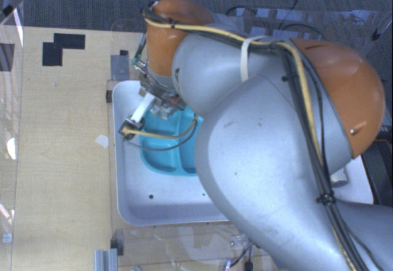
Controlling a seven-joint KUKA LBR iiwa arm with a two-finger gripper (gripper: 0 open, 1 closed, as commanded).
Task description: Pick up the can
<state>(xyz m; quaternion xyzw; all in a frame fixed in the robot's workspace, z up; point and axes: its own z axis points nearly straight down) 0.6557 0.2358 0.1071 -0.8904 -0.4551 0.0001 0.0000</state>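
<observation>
My gripper [161, 108] hangs low over the far part of the left white bin [132, 196], just above the far edge of a blue divided tray [164, 156] that lies in the bin. The wrist with its orange band [166, 36] sits directly over the gripper and covers it from this angle. The bulky grey arm [264, 159] reaches in from the right and hides the right side of this bin and nearly all of the other bin.
The left bin's near floor [153, 199] is bare white. A wooden benchtop [55, 141] extends to the left, with black marks [61, 47] at the far left. A grey bracket [120, 66] stands at the bin's far-left corner.
</observation>
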